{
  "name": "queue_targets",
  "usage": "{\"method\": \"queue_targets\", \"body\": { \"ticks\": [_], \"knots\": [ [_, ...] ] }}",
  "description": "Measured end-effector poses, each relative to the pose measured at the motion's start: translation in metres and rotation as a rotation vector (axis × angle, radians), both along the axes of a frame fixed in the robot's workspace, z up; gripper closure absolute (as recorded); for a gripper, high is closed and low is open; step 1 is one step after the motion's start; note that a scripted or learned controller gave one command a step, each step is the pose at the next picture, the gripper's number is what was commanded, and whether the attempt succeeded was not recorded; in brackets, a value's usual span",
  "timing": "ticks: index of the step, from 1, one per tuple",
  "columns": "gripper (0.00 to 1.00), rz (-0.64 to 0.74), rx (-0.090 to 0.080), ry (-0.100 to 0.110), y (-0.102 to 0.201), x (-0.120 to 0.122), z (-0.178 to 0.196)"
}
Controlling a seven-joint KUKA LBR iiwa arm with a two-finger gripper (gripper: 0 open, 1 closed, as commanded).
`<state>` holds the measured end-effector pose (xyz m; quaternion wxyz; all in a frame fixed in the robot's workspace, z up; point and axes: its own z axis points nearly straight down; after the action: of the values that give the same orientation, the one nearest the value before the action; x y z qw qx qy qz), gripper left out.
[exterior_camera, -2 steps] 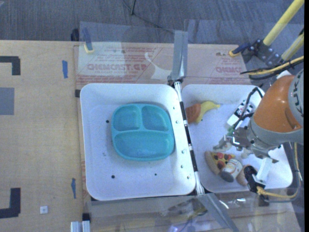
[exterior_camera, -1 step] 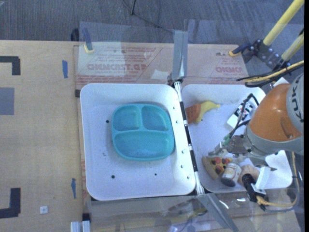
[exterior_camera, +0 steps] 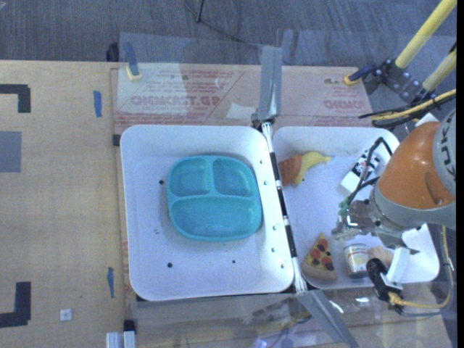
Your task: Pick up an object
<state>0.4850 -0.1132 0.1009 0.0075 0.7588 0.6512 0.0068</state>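
Hovering low over the near end of the right bin [exterior_camera: 312,216], gripper [exterior_camera: 357,256] down among the toys, pick not yet shown done; finger spread impossible to tell, and nothing seen clamped between them. Lying just left of it, a pizza slice [exterior_camera: 320,256]; directly under or beside the wrist, a small can-like object [exterior_camera: 355,261], touching or apart unclear. Resting farther back in the same bin, a banana [exterior_camera: 313,161] against an orange piece [exterior_camera: 291,170]. Sitting in the left bin [exterior_camera: 138,216], a teal divided plate [exterior_camera: 214,197]. Reading partly beyond the bins, faded red print on cardboard [exterior_camera: 177,96], roughly "OHMKAT". Still to come: grasp and lift.
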Motion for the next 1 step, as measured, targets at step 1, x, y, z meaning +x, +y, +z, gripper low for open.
{"method": "queue_targets", "body": {
  "ticks": [1],
  "knots": [
    [1.0, -0.097, 0.003, 0.021, -0.0116, 0.0194, 0.0719]
  ]
}}
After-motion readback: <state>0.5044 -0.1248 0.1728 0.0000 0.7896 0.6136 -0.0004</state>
